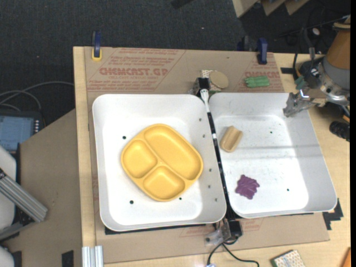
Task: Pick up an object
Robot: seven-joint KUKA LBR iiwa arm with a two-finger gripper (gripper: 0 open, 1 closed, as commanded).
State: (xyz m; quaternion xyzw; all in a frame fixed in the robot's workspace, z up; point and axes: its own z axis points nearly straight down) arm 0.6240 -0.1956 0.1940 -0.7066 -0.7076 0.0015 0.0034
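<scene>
Tan block [231,138] and purple lump [247,186] well apart from claw [293,105]; claw state unclear.

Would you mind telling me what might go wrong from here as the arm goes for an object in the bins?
1. The tan block lies close to the right bin's left wall, so a finger may strike the wall or divider.
2. The purple piece looks small, flat and irregular; the fingers may close over it and come up with nothing.
3. The gripper sits over the right bin's far right corner, and the yellow divided plate in the left bin looks wide for a two-finger grasp.
</scene>
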